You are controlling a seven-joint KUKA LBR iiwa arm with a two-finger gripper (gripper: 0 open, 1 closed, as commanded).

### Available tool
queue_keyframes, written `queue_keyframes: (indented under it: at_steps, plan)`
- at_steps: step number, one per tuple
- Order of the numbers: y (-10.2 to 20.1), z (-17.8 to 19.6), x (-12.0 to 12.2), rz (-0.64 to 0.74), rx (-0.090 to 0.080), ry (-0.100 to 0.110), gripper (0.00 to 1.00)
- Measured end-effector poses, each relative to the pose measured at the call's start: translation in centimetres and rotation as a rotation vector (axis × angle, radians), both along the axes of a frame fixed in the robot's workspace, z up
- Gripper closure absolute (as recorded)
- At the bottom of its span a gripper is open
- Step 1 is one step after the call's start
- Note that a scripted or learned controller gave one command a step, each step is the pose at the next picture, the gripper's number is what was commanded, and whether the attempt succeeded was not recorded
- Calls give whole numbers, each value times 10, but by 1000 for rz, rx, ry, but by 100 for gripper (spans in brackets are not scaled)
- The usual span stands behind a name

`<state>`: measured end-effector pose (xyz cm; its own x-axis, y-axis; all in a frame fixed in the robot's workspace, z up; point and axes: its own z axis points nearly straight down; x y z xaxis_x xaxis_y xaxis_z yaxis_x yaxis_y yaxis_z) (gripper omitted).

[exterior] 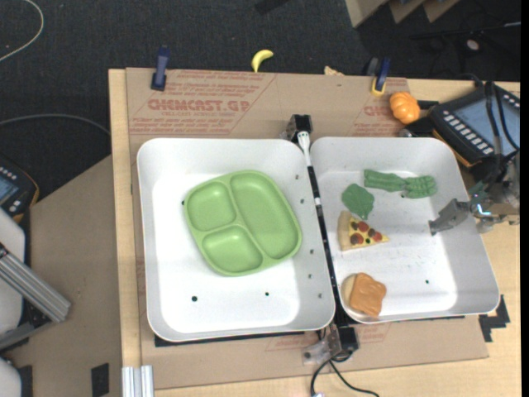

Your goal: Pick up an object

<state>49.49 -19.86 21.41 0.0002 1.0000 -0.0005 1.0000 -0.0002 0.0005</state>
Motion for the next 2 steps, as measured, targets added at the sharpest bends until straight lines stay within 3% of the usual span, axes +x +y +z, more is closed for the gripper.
queue_keyframes:
  at_steps: [1, 2]
  plan:
    - [-20, -120, -12, 5, 6, 2, 0]
    - [75, -127, 9, 10, 6, 3, 0]
